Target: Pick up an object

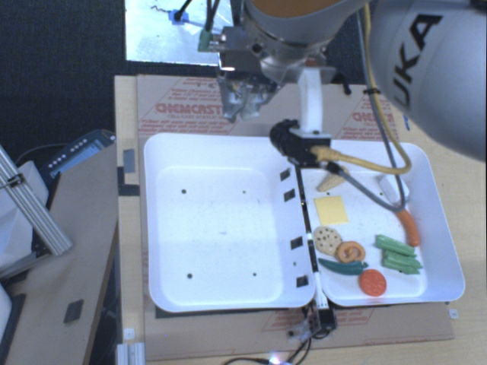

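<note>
The right bin holds several toy foods. A yellow cheese square lies near its middle, with a tan wedge behind it. Toward the front are a speckled cookie, an orange pretzel, a dark green pod and a red tomato slice. Green beans and an orange sausage lie at the right. My gripper hangs high over the back edge of the left bin, well away from the foods, and nothing is visibly held in it.
A black fitting with a yellow cable sits at the back of the divider between the bins. The big grey arm covers the upper right. A grey device and metal rail lie left of the bench.
</note>
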Tool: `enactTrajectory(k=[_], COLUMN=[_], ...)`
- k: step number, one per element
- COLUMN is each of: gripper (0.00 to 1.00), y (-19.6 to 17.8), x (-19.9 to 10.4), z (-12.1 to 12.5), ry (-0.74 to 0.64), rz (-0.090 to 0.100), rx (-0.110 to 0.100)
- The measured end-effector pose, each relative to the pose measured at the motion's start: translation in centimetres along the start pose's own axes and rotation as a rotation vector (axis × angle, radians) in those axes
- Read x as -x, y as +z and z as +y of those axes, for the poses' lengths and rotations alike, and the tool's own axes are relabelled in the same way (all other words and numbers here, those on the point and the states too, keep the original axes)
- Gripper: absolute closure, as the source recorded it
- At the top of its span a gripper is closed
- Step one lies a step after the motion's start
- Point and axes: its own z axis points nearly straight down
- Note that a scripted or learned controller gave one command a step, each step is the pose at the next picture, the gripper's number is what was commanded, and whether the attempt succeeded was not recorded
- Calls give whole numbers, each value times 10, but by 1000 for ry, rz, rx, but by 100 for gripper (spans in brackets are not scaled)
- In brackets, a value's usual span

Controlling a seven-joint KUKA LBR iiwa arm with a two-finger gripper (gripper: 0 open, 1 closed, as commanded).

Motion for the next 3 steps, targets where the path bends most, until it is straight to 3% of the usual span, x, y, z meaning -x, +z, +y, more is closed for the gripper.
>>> enactTrajectory(k=[1,2,3], gripper=[100,100,100], y=[-54,170,-55], x=[20,-1,0], z=[-55,-59,-56], ry=[1,6,3], rz=[5,-6,10], rx=[13,-7,26])
